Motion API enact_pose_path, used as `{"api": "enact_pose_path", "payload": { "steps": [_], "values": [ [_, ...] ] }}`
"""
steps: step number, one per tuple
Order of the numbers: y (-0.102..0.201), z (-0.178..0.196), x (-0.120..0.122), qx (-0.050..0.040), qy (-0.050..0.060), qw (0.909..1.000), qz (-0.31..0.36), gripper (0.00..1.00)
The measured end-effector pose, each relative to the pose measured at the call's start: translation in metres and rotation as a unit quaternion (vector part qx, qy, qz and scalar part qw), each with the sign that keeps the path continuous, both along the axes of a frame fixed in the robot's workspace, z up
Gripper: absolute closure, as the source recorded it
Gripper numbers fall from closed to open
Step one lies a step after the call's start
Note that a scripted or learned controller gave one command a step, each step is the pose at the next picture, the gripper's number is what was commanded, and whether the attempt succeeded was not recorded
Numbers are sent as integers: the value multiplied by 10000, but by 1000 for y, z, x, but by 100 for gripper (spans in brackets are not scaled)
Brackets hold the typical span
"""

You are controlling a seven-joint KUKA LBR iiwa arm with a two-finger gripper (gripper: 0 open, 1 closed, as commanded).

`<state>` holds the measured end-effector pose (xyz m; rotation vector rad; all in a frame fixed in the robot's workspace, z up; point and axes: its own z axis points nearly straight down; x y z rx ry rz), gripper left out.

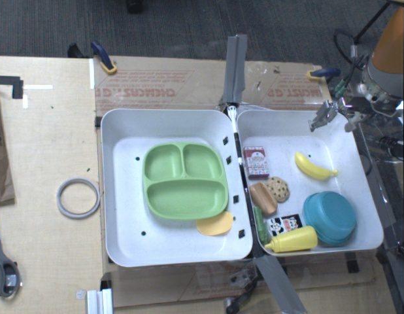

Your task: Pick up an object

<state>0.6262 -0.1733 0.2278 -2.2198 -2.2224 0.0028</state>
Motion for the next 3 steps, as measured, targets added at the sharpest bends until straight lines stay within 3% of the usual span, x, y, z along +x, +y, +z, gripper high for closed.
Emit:
{"api": "enact_pose_path", "payload": {
  "steps": [1, 2, 3],
  "values": [
    [-11, -136, -35, 2, -7, 9967, 811, 0],
    [-12, -127, -34, 1, -12, 9968, 798, 100],
    [-2, -31, -19, 1, -12, 9918, 1276, 100]
  ]
}}
